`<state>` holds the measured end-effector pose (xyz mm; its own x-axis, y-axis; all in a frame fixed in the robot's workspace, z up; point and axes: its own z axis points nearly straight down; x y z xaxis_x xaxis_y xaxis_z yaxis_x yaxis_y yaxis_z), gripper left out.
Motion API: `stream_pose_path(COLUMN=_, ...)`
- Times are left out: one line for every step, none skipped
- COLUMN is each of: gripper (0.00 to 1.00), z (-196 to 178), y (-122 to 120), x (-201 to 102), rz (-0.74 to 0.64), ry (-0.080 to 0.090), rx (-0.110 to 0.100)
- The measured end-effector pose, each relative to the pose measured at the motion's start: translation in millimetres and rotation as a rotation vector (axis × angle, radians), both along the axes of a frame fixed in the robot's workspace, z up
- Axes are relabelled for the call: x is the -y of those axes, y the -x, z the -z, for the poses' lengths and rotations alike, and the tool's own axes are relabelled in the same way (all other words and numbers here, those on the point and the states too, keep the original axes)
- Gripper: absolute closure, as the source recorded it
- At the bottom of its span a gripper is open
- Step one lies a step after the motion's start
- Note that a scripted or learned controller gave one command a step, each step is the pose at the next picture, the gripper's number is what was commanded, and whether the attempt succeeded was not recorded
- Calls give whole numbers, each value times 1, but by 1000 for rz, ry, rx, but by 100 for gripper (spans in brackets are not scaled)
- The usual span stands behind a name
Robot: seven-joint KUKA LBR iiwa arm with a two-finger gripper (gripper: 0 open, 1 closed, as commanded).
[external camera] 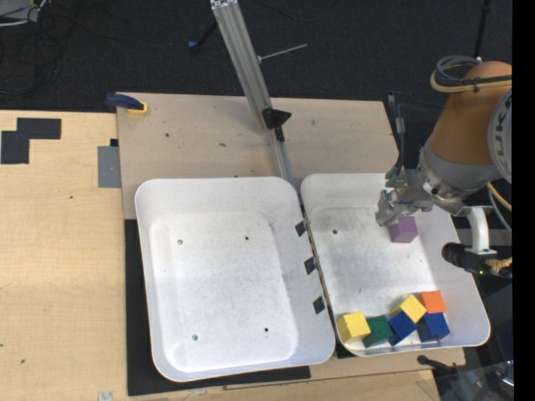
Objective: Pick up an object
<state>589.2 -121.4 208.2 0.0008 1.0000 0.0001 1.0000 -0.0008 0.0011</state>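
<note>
A purple block [404, 229] is in the upper right part of the right bin [359, 257]. My gripper [391, 214] hangs directly over the block's upper left edge, touching or nearly touching it. The gripper body hides where they meet, so a hold on the block is not visible. A cluster of blocks lies in the bin's near right corner: a yellow one [354, 324], a green one [378, 331], a blue one [402, 327], a second yellow one [413, 308], an orange one [432, 301] and another blue one [433, 327].
The left bin [217, 282] sits beside the right one, with black clips [309, 264] along the shared rim. A slanted aluminium bar [247, 65] rises behind the bins. The arm's orange band [468, 115] fills the upper right.
</note>
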Motion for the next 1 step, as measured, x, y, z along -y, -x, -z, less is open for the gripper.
stream_pose_path(gripper=100, z=-13, y=9, x=-52, rz=-5, ry=-3, rx=-4)
